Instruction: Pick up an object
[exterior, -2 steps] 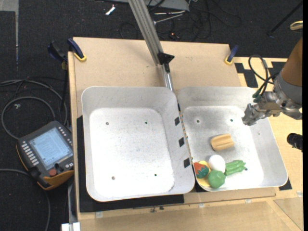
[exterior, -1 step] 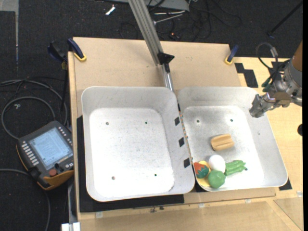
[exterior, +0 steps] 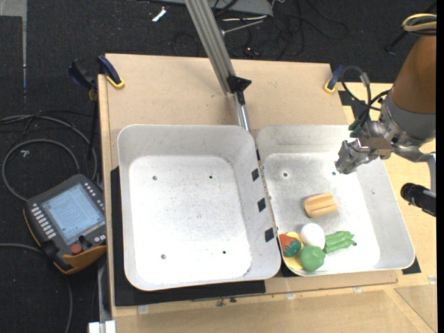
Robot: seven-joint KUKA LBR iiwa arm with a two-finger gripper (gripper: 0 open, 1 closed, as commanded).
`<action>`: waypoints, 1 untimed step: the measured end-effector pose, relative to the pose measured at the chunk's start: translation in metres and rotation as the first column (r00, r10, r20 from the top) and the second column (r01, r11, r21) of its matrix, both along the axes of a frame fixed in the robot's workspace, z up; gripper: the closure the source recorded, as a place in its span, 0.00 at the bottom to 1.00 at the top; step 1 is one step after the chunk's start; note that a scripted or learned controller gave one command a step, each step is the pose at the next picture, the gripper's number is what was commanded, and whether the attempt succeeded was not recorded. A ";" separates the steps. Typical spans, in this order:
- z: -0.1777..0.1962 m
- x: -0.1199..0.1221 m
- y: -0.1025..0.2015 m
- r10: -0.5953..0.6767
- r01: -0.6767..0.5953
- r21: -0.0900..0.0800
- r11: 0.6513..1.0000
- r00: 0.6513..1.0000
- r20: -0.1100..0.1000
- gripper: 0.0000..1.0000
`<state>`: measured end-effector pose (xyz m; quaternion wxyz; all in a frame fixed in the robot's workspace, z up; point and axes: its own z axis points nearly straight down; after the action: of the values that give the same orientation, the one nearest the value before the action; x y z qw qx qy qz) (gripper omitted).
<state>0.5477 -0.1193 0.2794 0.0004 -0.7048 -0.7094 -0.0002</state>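
The pincer (exterior: 345,162) hangs over the right bin (exterior: 388,186), near that bin's far right part, with the grey arm (exterior: 409,116) and its orange band reaching in behind it. Whether the pincer is released or clenched I cannot tell; nothing shows between its tips.

The things to pick lie in the right bin, all toward its near left corner. A tan bread roll (exterior: 320,204) lies on the bin floor, apart from the pincer and nearer the camera than it. Nearer still than the roll sits a white egg (exterior: 312,234). Just beside the egg, on the side toward the bin's right wall, lies a green pepper (exterior: 339,241). A round green fruit (exterior: 312,257) touches the egg on its near side. A red and yellow toy (exterior: 290,244) sits against the bin's left wall, beside the egg.

The left bin (exterior: 139,151) stands touching the right bin along their shared edge. Both rest on the wooden bench (exterior: 173,89). A metal pole (exterior: 211,37) slants across the bench toward the far end of the gap between the bins.
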 end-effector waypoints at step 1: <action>-0.002 0.001 0.060 0.002 -0.002 0.001 1.000 1.000 -0.001 1.00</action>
<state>0.5489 -0.0593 0.2771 0.0011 -0.7042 -0.7100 -0.0004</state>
